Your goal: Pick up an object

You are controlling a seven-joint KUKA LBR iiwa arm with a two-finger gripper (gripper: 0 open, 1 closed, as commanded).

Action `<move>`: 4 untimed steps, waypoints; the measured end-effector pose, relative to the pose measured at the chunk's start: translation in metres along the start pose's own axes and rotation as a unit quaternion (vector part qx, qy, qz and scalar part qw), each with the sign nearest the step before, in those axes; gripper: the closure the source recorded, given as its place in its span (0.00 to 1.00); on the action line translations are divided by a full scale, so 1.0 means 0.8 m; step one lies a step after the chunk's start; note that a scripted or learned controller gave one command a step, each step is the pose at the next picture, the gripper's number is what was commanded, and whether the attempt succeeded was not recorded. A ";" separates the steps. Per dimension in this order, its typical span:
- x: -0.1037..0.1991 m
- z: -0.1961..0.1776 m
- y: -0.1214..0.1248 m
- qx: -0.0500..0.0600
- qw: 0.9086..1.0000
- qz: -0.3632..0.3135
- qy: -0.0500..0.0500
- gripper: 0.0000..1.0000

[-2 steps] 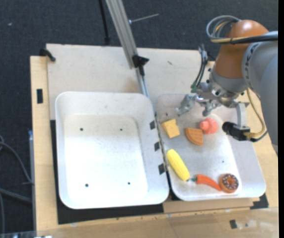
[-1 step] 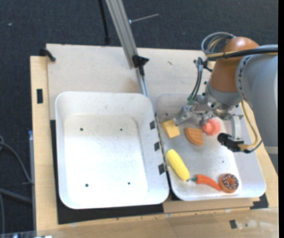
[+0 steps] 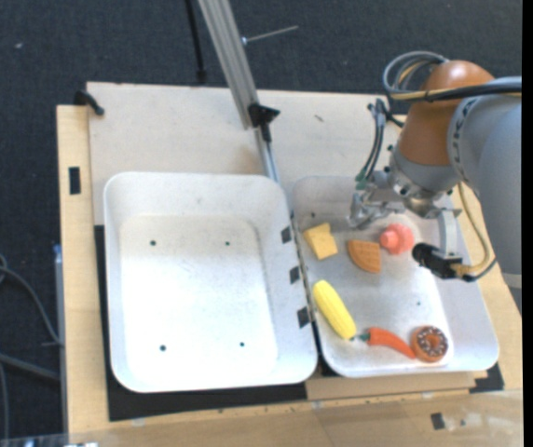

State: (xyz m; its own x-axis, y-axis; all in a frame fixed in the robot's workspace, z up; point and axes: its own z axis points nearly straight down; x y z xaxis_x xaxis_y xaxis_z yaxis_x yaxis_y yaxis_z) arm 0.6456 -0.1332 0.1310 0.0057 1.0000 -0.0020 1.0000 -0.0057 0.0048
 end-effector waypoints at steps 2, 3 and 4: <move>-0.017 -0.152 0.016 -0.002 1.000 -0.004 0.000 1.00; -0.019 -0.158 0.016 0.001 1.000 -0.005 0.000 1.00; 0.050 -0.153 0.030 0.002 1.000 -0.006 0.001 1.00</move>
State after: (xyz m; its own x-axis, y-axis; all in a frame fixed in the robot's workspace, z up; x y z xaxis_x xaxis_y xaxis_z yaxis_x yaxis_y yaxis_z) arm 0.6689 -0.0931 0.2533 -0.0059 1.0000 -0.0004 1.0000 0.0059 0.0013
